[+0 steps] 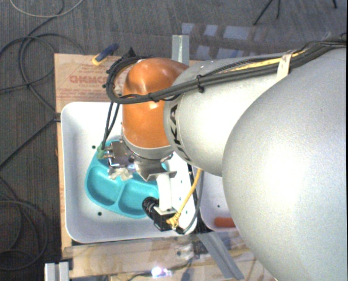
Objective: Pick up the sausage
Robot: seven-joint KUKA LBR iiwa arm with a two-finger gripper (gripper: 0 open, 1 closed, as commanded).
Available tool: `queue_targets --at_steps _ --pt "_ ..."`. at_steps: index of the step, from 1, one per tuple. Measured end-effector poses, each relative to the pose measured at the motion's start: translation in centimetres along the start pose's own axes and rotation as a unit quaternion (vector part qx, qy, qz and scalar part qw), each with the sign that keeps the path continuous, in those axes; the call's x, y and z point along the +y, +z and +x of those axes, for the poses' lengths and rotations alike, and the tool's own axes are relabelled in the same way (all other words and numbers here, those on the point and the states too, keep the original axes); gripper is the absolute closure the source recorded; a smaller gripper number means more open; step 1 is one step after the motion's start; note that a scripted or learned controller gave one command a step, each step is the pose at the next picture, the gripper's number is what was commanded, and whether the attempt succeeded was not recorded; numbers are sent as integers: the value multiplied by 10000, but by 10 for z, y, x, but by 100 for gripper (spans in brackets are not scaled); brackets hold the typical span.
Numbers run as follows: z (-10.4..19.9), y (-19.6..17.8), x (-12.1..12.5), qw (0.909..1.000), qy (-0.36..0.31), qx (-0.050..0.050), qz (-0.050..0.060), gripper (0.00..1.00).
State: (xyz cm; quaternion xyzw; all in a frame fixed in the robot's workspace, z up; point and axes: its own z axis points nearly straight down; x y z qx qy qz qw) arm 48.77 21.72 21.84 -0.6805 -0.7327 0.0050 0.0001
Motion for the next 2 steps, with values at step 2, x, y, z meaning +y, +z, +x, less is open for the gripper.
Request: queue_targets --at_steps 2 --pt "1 -9 -1 9999 -11 -42 97 100"
